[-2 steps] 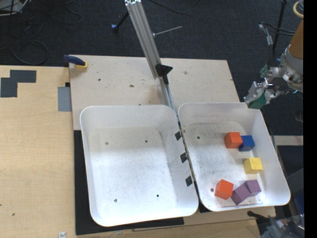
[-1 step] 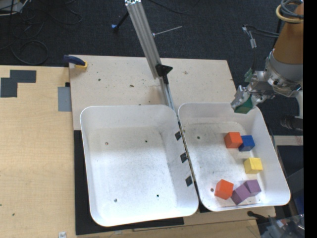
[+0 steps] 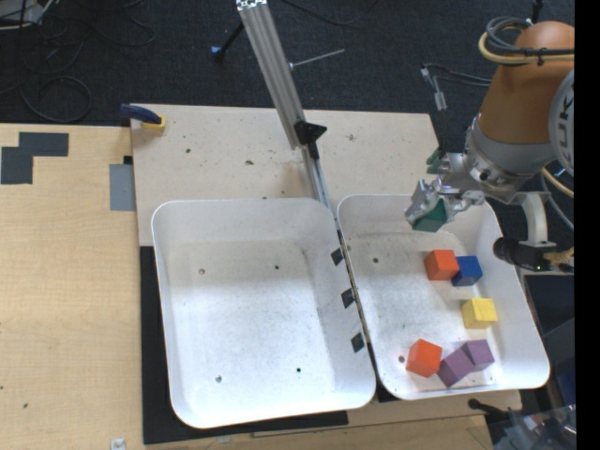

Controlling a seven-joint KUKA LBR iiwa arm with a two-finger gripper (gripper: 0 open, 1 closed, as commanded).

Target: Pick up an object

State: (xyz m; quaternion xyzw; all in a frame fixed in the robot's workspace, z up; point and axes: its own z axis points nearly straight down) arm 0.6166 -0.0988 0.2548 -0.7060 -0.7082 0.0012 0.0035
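A green block (image 3: 433, 217) was seen clamped between the fingers of the gripper (image 3: 429, 209) and raised above the right bin (image 3: 525, 364), so the pick was judged essentially done, with only secure lifting left.

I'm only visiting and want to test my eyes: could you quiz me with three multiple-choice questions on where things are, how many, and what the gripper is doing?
1. Which bin holds the blocks? A left B right C both
2. How many orange blocks? A one B two C four
3. The gripper is: A shut on a green block B resting on the bench C gripping a yellow block

Answers: B, all blocks lie in the right bin; B, one orange block beside the blue block, another orange block near the front; A, a green block sits between its fingers.
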